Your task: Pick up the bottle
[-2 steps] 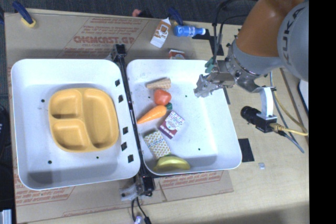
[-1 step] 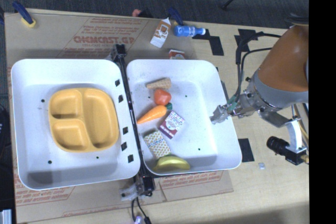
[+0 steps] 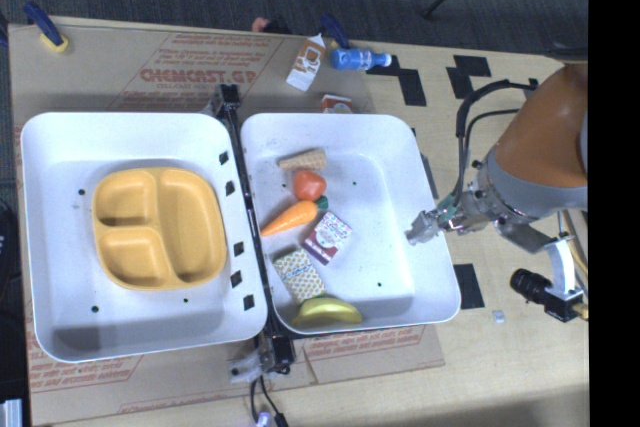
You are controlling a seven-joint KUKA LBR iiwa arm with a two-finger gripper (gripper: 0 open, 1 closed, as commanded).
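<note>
From the camera view, the bottle [image 3: 360, 60] lies on its side on the bench beyond the far edge of the right bin [image 3: 425, 175], outside both bins, probably strayed there and awkward to reach. The gripper [image 3: 420, 229] hangs over the right bin's right edge, well apart from it, the arm bent in from the right. Whether its jaws are released or clenched I cannot tell.

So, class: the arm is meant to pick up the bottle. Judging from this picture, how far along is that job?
Nothing looks done yet. The bottle lies on the bench beyond the right bin, outside both bins. The gripper sits at that bin's right rim, well apart from the bottle, with nothing visibly in it. Still left: reaching the bottle, gripping it and lifting it.
</note>
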